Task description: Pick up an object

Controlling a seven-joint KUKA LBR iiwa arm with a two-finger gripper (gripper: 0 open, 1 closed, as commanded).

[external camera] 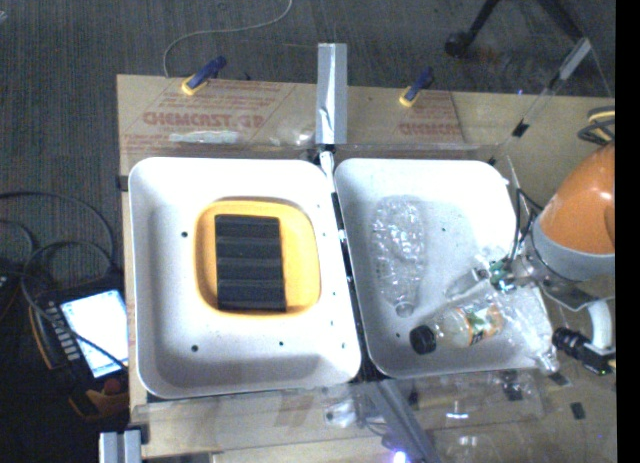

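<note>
Bottle with black cap [455, 329] lies at the near edge of the right bin [440, 176], just beside the gripper [505, 276]; its jaws I cannot tell. Beyond it lies a crushed clear bottle [398, 241]. Slippery plastic could roll away from a closing grip.

I count two bins [150, 251], one yellow tray [258, 213] with a black insert [248, 263], and two clear bottles [400, 241].

yellow tray [258, 257] in left bin [160, 281], bottles [400, 241] in right
</note>
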